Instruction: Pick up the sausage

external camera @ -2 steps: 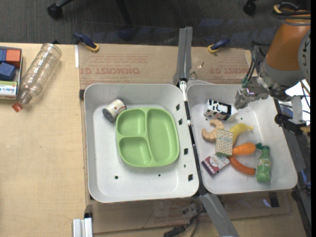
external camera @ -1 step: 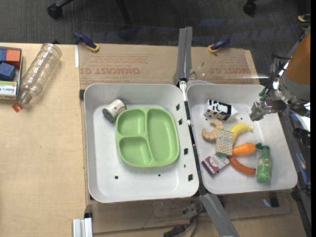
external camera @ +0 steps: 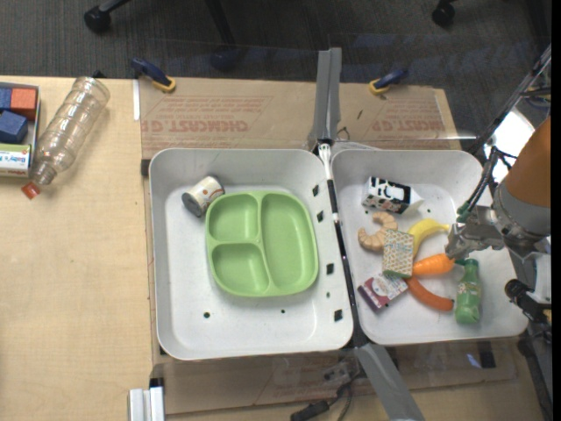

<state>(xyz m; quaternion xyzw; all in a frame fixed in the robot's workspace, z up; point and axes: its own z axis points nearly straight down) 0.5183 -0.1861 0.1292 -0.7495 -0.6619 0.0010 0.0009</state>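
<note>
Bench: tan top (external camera: 79,261), a cardboard sheet (external camera: 263,117) under the far edge of both bins.
Left bin: white and shallow (external camera: 175,305); carries a green three-part tray (external camera: 261,244) and a small can on its side (external camera: 202,195) at the tray's far-left corner.
Right bin: white (external camera: 438,160); contents crowded toward its right, near half.
Arm: grey with orange band (external camera: 529,178), in from the right, over the right bin's right rim.
Gripper: (external camera: 463,246) low over the pile, just right of the carrot; jaw spread cannot be told at this angle, nothing seen between the fingers.
Clear bottle: (external camera: 68,128) lying on the bench, far left, beside a box of blocks (external camera: 17,125).
Sausage: (external camera: 429,295) orange-red, short, rounded ends, smooth skin, lying flat and slanted near the bin's near edge. Judged slick and prone to roll.
Neighbours: green bottle (external camera: 469,293) touching or just beside its right end; carrot (external camera: 434,266) just beyond it on the far side; dark packet (external camera: 382,290) at its left end; banana (external camera: 427,231), cracker (external camera: 398,253), black-and-white carton (external camera: 388,195) further off.
Risk one: gripper sits nearer the carrot than the sausage; similar colour and shape, so a wrong pick looks likely.
Risk two: a finger landing on the green bottle could topple or shove it.
Risk three: round body may squirt out if pinched off-centre.
</note>
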